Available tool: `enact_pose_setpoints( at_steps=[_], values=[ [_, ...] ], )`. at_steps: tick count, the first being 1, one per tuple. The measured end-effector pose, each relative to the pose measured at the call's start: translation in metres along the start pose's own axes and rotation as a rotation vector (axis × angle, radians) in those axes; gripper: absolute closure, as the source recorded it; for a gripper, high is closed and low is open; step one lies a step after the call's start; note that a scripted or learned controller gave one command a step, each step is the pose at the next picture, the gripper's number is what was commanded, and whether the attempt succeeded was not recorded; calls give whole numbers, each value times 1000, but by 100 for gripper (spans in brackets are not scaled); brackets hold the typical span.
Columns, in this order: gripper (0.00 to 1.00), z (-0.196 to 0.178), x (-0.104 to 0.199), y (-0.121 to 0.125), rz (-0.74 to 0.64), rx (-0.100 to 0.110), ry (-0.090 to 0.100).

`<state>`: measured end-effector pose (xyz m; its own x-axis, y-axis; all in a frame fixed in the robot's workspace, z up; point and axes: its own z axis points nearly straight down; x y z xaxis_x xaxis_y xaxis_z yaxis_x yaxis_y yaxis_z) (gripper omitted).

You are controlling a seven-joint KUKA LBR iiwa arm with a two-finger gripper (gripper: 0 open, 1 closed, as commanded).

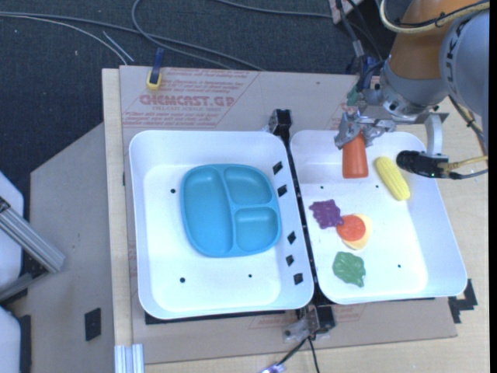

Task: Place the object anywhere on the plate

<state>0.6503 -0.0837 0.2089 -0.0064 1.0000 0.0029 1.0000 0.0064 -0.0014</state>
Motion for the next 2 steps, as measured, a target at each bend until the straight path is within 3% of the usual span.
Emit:
enact_pose_setpoints(
  at_steps=[2],
  values=[
    [100, -8, 103, 5, 0, -4, 0]
  ],
)
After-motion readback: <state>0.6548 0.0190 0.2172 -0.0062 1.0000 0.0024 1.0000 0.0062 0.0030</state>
